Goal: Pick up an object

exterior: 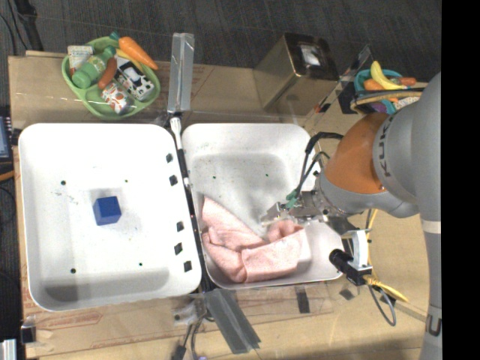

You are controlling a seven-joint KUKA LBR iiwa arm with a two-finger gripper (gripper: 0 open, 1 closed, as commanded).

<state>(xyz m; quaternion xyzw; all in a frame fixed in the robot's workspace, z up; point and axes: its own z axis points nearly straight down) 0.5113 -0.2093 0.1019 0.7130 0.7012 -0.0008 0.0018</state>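
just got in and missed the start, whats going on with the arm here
A grey KUKA arm reaches in from the right over the right-hand bin. Its gripper is down at the upper edge of a crumpled pink cloth lying in that bin's near half. Whether it has hold of the cloth can't be told. A blue cube sits alone in the left bin, untouched.

The arm (pixel 409 152) is bulky, rounded grey casing with dark lettering on its side, and a glossy orange band (pixel 356 163) wraps it above the wrist. Thin dark cables (pixel 309 163) loop down to a small metallic pincer (pixel 289 207).
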